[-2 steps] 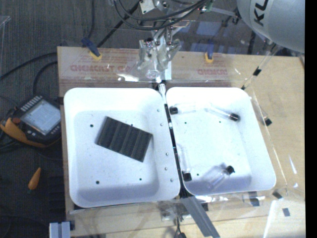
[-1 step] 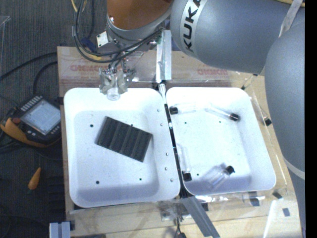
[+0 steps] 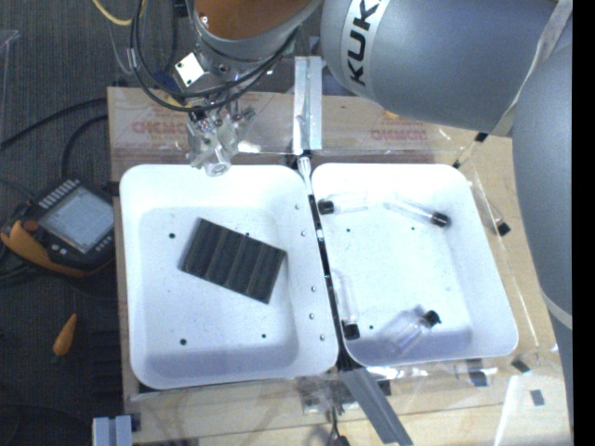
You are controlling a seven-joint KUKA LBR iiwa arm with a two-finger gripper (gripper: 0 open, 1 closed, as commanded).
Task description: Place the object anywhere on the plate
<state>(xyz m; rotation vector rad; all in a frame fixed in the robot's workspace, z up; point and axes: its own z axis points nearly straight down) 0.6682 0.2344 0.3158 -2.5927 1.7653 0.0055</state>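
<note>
- Plate point(image 3: 232, 260), dark, ribbed and rectangular, lies tilted on the floor of the left bin point(image 3: 149, 193).
- We see clear tube-like objects with black caps in the right bin point(image 3: 465, 193): one point(image 3: 416, 214) near the far wall, one point(image 3: 409, 328) near the front corner.
- We find the tool point(image 3: 212, 147) hanging over the left bin's far rim, with nothing seen in it; we cannot tell whether it is released or clenched.
- We note a handheld pendant point(image 3: 70, 226) on the floor left of the bench point(image 3: 149, 119).
</note>
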